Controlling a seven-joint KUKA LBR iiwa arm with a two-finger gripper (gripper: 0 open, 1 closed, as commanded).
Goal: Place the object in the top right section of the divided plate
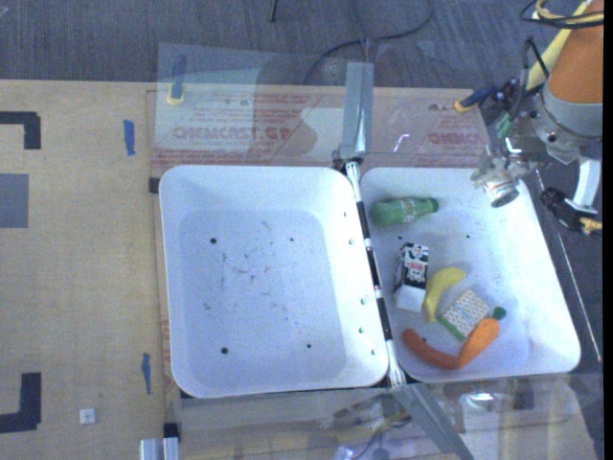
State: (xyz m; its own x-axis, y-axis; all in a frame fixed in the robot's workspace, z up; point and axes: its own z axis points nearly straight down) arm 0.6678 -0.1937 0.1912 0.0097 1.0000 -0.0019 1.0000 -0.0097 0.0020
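Several toy foods lie in the right white bin (558,300). A green bottle (403,209) rests on its side near the bin's far left. Below it stands a small black-and-white carton (414,274), with a yellow banana (442,288) right beside it. A pale speckled cracker-like block (466,311), an orange carrot (481,339) and a red-orange sausage (428,350) crowd the near part of the bin. My gripper (500,185) hangs over the bin's far right corner, apart from all of these, with nothing seen held in it.
The left white bin (182,209) holds only small specks. A metal divider (356,123) runs back from between the bins. Cables (560,8) trail by the orange-banded arm (579,65) at the right. Wooden bench (77,286) extends to the left.
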